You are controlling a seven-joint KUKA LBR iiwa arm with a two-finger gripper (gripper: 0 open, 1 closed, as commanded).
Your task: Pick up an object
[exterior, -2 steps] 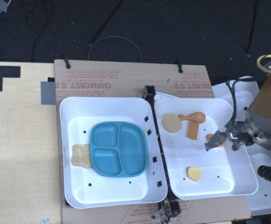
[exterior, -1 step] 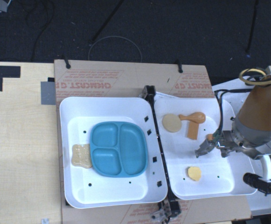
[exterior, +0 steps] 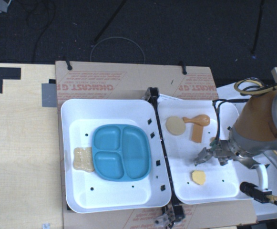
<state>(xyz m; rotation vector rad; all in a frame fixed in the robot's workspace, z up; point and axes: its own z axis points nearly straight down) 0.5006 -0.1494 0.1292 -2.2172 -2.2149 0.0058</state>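
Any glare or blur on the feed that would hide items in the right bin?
Camera view: even light, soft shadows; the white right bin is bright but not washed out; yellow piece, tan disc and orange piece read clearly; gripper slightly soft.

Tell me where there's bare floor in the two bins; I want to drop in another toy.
Left bin: the blue divided plate and beige piece fill the middle; bare strips run along the far and near walls. Right bin: free between the yellow piece and the divider. Crowded around the tan disc, orange scoop and gripper.
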